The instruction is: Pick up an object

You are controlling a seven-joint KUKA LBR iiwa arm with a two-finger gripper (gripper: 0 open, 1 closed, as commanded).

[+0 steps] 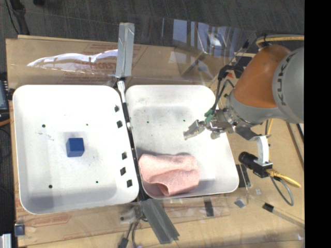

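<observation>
A small blue cube (pixel 75 146) lies in the middle of the left white bin (pixel 31 107). A folded pink cloth (pixel 169 173) rests against the front wall of the right white bin (pixel 155 94). My gripper (pixel 192 130) hangs over the right bin's centre-right floor. It is a little above and to the right of the cloth, apart from it, and far from the cube. Nothing shows in its grasp. The grey arm with its orange band (pixel 258 84) reaches in over the right bin's right rim.
The two bins meet along a middle ridge with several black clips (pixel 124 156). A grey metal bar (pixel 124 50) stands behind that ridge. Brown cardboard (pixel 62 50) surrounds the bins, with a clear plastic sheet (pixel 207 45) at the back right.
</observation>
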